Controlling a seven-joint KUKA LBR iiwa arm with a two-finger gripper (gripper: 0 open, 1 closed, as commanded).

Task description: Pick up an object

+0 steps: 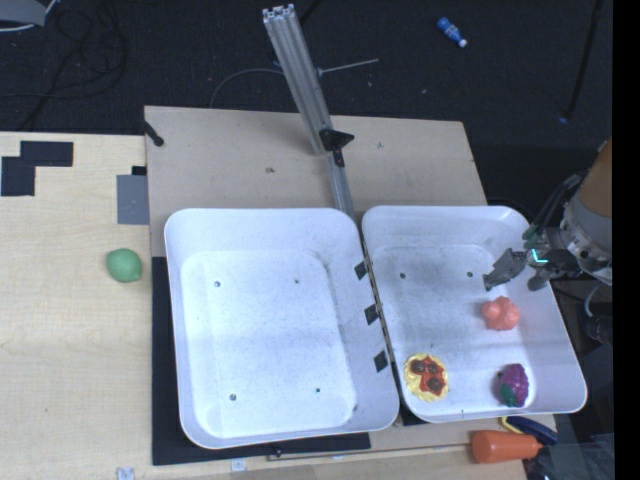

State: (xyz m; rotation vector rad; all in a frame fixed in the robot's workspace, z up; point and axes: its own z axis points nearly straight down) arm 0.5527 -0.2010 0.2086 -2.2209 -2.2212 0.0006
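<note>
From my station I see a pink-orange lumpy object (500, 314) lying in the right bin (440, 230), near its right wall. It is rounded and soft-looking, paler on top. The gripper (516, 268) hangs just above it, dark fingers spread apart with nothing between them. Most of the arm (592, 213) is cut off at the frame's right. Lower in the same bin sit a yellow-and-red item (427, 377) and a purple one (512, 383), both too small to identify.
</note>
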